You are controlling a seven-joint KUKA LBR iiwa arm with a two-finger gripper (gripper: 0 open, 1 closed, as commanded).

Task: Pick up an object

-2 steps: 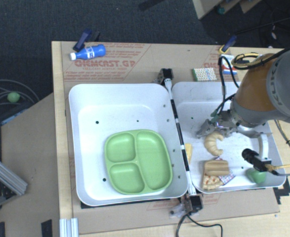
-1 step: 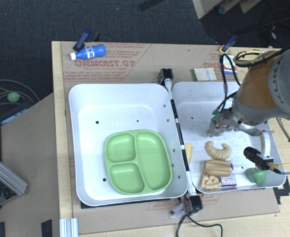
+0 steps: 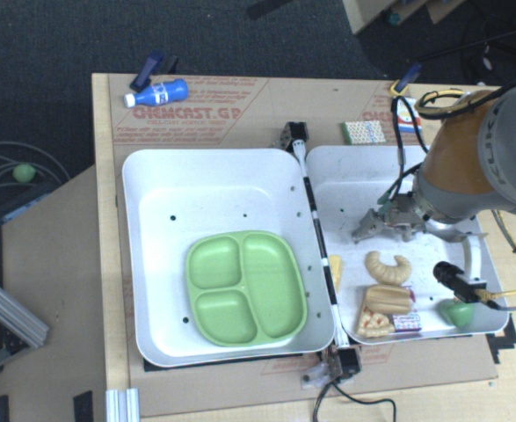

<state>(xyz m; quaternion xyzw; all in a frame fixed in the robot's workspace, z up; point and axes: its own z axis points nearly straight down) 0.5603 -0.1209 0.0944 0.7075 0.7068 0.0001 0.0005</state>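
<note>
Camera view is looking down on both bins. What is sitting in the left bin [image 3: 205, 196]?

Just one thing is lying there: a green divided plate [image 3: 243, 287] with three compartments, resting flat toward the near side, and nothing is lying in any of them.

And the right bin [image 3: 345, 192]?

That one is holding the toy food. A croissant [image 3: 388, 266] is lying near the middle, curved ends pointing up. Just in front of it a tan bun [image 3: 388, 300] is lying crosswise, and a flat orange-and-red piece [image 3: 374, 323] is touching the bun's near edge. A small white-and-pink packet [image 3: 407, 323] is sitting just beside that piece, and a green object [image 3: 458, 313] is sitting in the near right corner, well apart from the rest.

Where is the arm [image 3: 468, 161] reaching?

It is coming in from the right over the right bin, and the end effector [image 3: 388, 222] is hanging above the bin's middle, just beyond the croissant on the far side.

Is it gripping anything?

I am seeing nothing in it, and from this angle I cannot tell whether it is spread or pressed together. All the toy food is lying on the bin floor.

Anything lying outside the bins?

A blue bottle [image 3: 156, 92] is lying on its side on the counter [image 3: 240, 112], near the far left corner.
</note>
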